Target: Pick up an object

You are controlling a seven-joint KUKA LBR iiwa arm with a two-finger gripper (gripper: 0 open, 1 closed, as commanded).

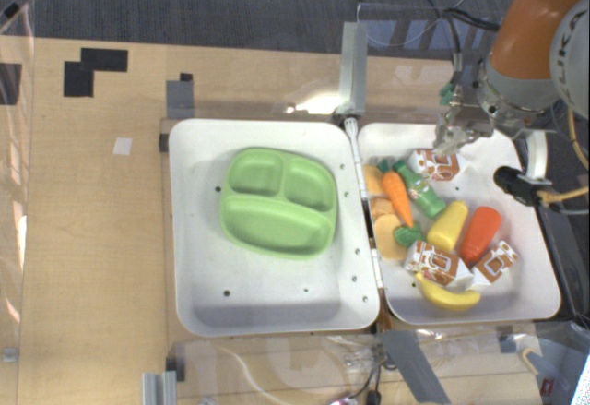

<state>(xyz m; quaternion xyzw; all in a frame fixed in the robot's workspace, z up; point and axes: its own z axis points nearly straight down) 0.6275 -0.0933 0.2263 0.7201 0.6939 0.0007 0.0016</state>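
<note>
Reaching in from the right, the grey arm with its orange band [537, 20] brings the tool [452, 137] down over the far edge of the right bin [544, 297]. Whether the tool is open or closed cannot be told from this slanted look down. Just below its tip lies a small white and orange carton [437, 164], too close to tell whether they touch.

The right bin holds a crowd of toy food. A carrot [397, 196] lies along the left side, with a green bottle [424, 199] just right of it. Nearer the middle sit a yellow bottle [447, 225] and an orange-red one [479, 233], side by side. A banana [446, 293] lies at the near edge, touching another carton [431, 259], and a third carton [498, 263] rests near the right wall.

The left bin [198, 302] carries a green divided plate [277, 201], lying flat near its middle. Both bins sit on the wooden bench [83, 237].
</note>
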